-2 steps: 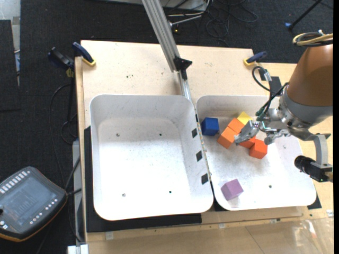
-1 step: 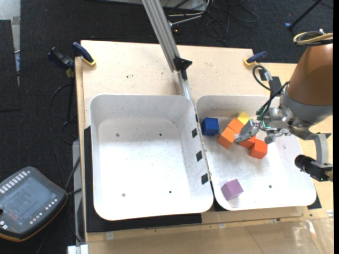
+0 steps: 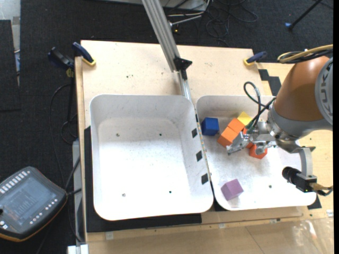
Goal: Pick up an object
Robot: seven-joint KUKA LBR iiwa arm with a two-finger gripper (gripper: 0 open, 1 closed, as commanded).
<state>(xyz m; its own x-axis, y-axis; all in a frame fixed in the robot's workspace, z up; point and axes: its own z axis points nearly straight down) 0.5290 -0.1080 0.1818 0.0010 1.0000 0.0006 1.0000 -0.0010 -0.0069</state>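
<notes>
Touching orange block, pincer, right bin

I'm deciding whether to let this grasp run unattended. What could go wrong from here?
The gripper sits low among the tightly clustered orange block, yellow block and red block, so it may shove them rather than grip one. A nudged orange block might also bump the blue block.

Tan bench, 2 white bins side by side, blue clamps at corners
</notes>
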